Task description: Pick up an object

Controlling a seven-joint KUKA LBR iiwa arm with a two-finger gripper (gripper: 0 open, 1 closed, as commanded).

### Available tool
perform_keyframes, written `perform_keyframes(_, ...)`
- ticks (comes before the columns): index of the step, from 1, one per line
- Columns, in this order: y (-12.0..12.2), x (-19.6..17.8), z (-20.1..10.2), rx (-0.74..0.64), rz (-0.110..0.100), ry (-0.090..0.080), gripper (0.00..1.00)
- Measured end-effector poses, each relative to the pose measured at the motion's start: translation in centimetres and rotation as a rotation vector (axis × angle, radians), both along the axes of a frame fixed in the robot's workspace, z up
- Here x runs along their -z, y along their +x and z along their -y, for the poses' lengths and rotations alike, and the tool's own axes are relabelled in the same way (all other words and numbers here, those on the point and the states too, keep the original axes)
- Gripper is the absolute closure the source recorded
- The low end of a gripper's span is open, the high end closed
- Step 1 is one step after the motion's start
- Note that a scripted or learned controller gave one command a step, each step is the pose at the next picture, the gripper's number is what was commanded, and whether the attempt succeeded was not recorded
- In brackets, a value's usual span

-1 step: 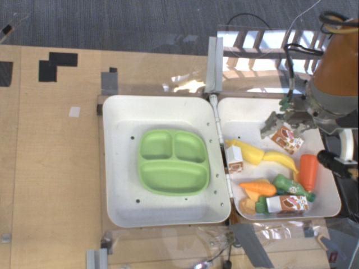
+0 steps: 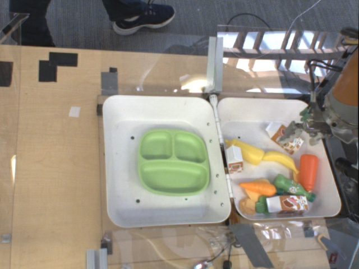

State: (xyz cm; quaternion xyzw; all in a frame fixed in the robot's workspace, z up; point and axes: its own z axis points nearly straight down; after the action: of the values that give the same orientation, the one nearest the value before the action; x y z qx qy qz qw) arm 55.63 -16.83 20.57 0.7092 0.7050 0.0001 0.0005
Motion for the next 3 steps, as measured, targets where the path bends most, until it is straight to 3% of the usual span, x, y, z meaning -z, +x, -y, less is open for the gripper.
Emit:
perform_keyframes(1, 0.0, -0.1, 0.0, 0.0, 0.001, 0.0, 0.0)
perform_keyframes(2, 0.8, -0.6, 0.1, 0.111, 0.005, 0.0, 0.0)
perform_keyframes(3, 4.3, 10.6, 1.7, -0.028, 0.006, -0.001, 0.0)
